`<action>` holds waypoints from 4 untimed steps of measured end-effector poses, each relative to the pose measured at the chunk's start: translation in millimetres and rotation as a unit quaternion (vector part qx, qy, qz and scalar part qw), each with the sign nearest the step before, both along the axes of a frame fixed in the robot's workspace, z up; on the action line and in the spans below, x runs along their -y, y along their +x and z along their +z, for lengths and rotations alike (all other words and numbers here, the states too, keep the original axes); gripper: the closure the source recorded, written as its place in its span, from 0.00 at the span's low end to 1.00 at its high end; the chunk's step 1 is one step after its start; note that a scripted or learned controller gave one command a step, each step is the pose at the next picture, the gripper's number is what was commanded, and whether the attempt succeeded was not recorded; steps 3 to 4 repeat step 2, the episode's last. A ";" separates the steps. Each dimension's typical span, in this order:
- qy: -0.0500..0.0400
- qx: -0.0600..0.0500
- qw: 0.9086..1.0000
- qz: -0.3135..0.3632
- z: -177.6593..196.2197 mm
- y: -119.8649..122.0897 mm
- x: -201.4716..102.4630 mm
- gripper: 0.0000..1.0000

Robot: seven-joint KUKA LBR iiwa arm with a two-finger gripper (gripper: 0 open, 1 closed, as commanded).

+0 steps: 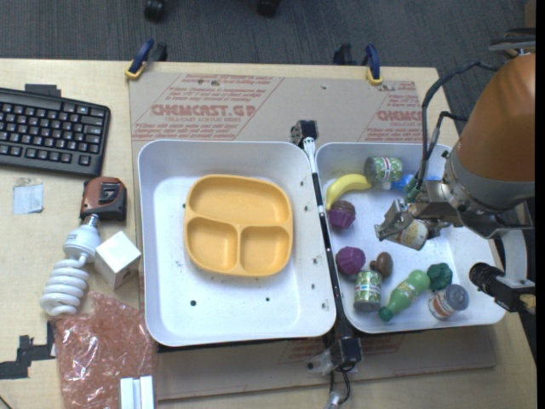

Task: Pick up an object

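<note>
My gripper point(397, 221) hangs low over the middle of the right bin point(477, 254), reaching in from the right. A small cream-coloured object point(414, 235) lies right against it; whether it is held is unclear. Around it lie a banana point(345, 186), a green-labelled can point(385, 169), two purple fruits point(342, 216) point(350, 260), a brown lump point(383, 264), a small tin point(368, 288), a green bottle point(404, 292), a dark green piece point(439, 273) and a red-and-grey can point(449, 301).
The left bin point(162, 305) holds a yellow divided tray point(238, 226). On the bench to the left are a keyboard point(51, 130), a tape measure point(104, 198), a spiral light bulb point(68, 271), a white cube point(117, 258) and a pink bag point(102, 348).
</note>
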State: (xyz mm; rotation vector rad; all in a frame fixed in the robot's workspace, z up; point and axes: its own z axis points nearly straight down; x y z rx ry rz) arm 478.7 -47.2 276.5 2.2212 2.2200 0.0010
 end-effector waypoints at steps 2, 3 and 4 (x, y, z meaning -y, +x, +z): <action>0.000 0.000 1.000 0.000 0.4 -0.7 24.5 1.00; 0.000 0.000 1.000 0.000 0.4 -0.7 24.5 1.00; 0.000 0.000 1.000 0.000 0.4 -0.7 24.5 1.00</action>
